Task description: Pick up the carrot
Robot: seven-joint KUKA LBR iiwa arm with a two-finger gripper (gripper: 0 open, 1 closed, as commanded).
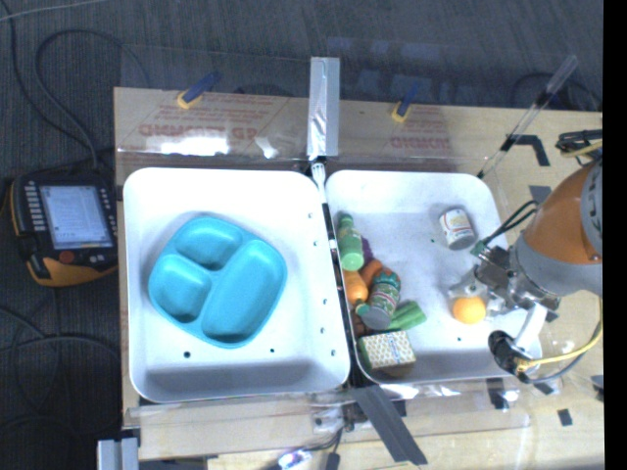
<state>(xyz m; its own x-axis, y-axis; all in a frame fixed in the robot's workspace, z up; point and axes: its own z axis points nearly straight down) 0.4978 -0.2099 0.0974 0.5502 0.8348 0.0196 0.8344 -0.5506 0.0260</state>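
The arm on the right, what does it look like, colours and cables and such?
The arm is a rounded grey body with a broad orange band above the wrist. Below it sits a metallic grey gripper assembly with dark fittings. A black cable and a yellow cable loop beneath the wrist.

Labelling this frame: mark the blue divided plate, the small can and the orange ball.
blue divided plate (217, 280): camera view, on the ridge between its compartments.
small can (456, 228): camera view, middle of its label.
orange ball (469, 309): camera view, its top surface.
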